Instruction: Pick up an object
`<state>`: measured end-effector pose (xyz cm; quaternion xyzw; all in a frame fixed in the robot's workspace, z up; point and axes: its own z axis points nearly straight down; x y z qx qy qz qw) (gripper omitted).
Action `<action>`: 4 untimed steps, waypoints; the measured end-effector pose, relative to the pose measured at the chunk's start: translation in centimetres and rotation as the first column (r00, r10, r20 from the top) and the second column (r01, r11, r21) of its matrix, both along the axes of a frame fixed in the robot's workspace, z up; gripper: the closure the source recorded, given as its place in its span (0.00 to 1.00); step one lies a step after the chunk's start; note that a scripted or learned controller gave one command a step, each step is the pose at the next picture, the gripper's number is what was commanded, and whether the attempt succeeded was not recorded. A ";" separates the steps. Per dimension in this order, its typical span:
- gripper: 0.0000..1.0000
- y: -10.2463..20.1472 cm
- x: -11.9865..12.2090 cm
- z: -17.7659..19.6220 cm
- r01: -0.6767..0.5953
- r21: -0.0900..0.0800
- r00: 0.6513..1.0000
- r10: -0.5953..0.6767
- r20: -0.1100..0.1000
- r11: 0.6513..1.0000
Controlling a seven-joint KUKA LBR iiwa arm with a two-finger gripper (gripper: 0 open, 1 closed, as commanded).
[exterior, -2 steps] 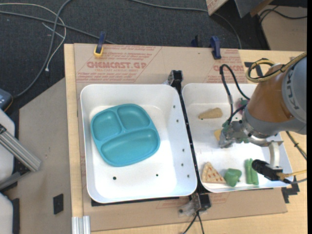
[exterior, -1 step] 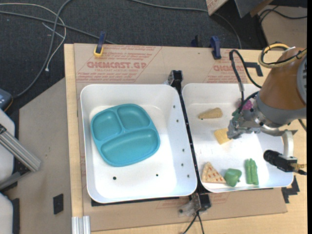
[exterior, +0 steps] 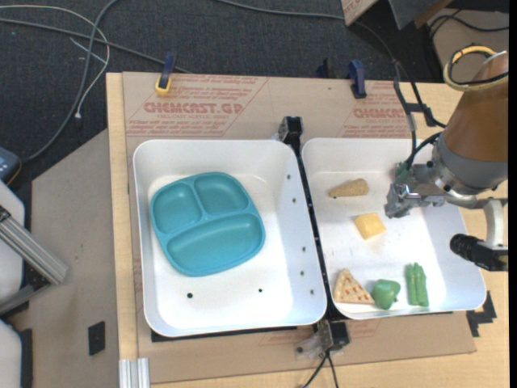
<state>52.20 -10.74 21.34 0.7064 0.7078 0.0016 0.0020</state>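
The right white bin (exterior: 460,249) holds several toy foods. A tan bread piece (exterior: 349,188) lies near its far left, and a yellow cheese block (exterior: 370,225) sits just below it. Along the front edge are a pizza slice (exterior: 350,288), a green pepper (exterior: 386,293) and a green bean pod (exterior: 417,284). My gripper (exterior: 400,200) hangs over the bin's upper middle, just right of the bread and above-right of the cheese block. I see nothing held in it.
The left white bin (exterior: 153,297) carries a teal divided plate (exterior: 208,221). A black clip (exterior: 290,128) joins the bins at the back. Blue clamps (exterior: 167,71) (exterior: 356,78) pin the cardboard base. The grey arm (exterior: 477,136) covers the right bin's far right side.
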 end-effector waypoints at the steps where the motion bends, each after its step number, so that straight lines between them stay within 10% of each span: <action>1: 1.00 0.5 0.9 4.9 0.000 0.000 1.000 0.000 0.001 1.000; 4: 1.00 14.8 7.9 1.8 -0.004 0.002 1.000 0.004 -0.003 1.000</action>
